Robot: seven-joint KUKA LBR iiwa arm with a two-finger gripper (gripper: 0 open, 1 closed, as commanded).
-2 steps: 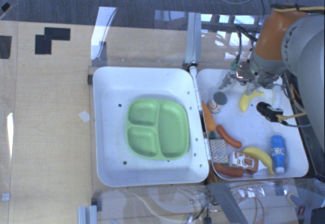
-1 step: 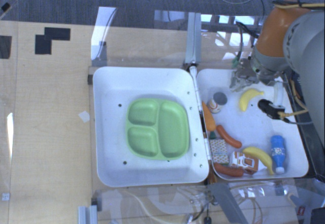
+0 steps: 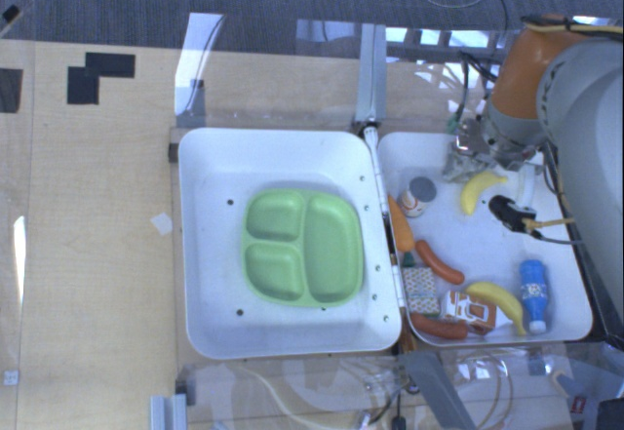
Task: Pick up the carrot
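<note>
We have 1 fixed camera, set above the bench (image 3: 88, 223) and looking down at a slant. The far edge of the bench and dark floor fall toward the top of our frame, the near edge toward the bottom. Both white bins fit whole: the left bin (image 3: 205, 321) sits centre, the right bin (image 3: 565, 316) toward the right. The arm (image 3: 575, 97) enters from our right, cropped by the frame edge.

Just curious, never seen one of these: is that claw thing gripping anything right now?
Gripper: over the right bin's far end by a banana; whether it grips anything cannot be told.
</note>
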